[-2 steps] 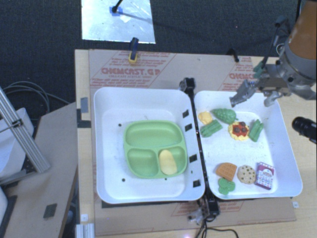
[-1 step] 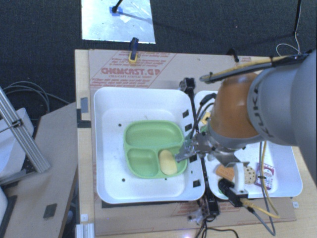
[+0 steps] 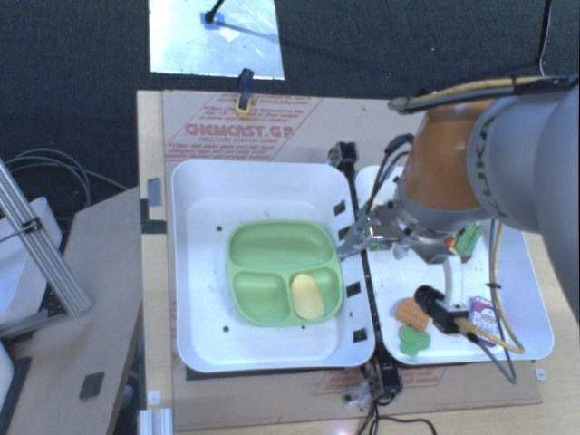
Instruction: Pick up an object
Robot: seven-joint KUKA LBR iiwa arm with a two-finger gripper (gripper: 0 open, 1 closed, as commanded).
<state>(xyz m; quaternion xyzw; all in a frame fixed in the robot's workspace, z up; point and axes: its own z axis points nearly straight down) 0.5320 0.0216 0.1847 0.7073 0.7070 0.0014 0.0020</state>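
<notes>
The claw (image 3: 355, 236) hangs over the divide between the two bins; whether it is released or clenched cannot be told. In the left bin (image 3: 195, 270), a green divided plate (image 3: 272, 247) holds a yellow object (image 3: 307, 296). In the right bin (image 3: 535, 320), an orange piece (image 3: 411, 313) lies near a green piece (image 3: 414, 340).

The scene is evenly and fairly brightly lit from above, with soft light and faint shadows. The two white bins, the left bin (image 3: 195, 243) and the right bin (image 3: 526, 324), are near overexposed, their walls washing out. A shiny sheet (image 3: 216, 27) at the far side shows mottled glare. The dark floor (image 3: 72, 53) stays dim and grainy. The arm (image 3: 507, 143), closest to the camera, looks soft and slightly blurred, while the green tray (image 3: 272, 243) is moderately sharp. Overall resolution is low.
</notes>
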